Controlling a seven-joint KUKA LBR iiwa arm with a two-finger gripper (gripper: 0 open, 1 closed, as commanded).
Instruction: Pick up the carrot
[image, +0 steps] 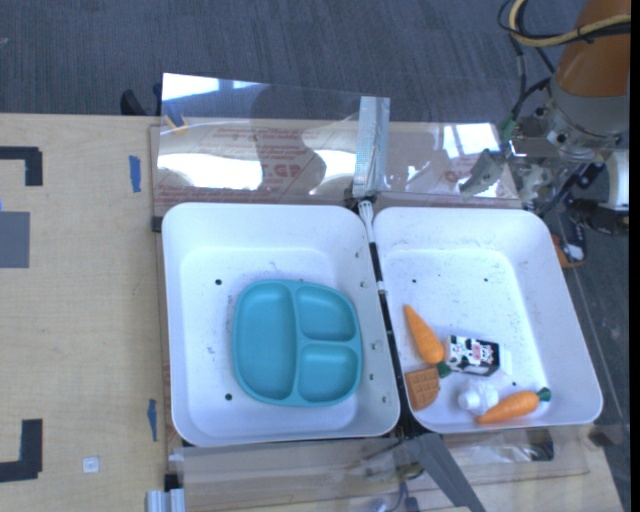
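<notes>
The light wooden bench (80, 330) carries two shallow white bins side by side, their inner rims touching along the middle. The left bin (190, 250) and the right bin (520, 250) sit against a clear plastic screen (270, 150) that stands along their far edge, with a grey upright post (371, 145) at its middle. Black corner marks (25, 165) and short strips of blue tape (134, 172) lie on the bare wood to the left.
</notes>
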